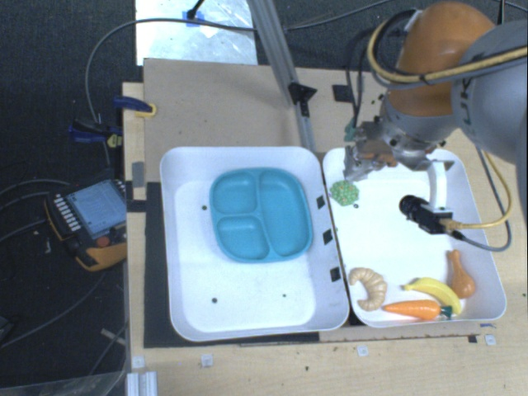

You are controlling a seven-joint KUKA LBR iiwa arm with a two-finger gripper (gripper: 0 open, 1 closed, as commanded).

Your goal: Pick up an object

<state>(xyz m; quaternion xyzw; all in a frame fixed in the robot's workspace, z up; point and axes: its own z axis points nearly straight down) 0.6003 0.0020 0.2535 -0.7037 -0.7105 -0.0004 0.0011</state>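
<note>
The claw (356,165) hangs low over the right bin's (388,236) far left corner, and the green broccoli piece (344,193) lies just beside it, toward the camera and slightly left. The piece is roundish, with no clear long axis. Whether the claw is spread or pressed together I cannot tell. 4 more toys lie well apart, along the bin's near edge.

Arm (495,81) cut off at right edge, pincer (356,170) fingers too blurred to tell
</note>
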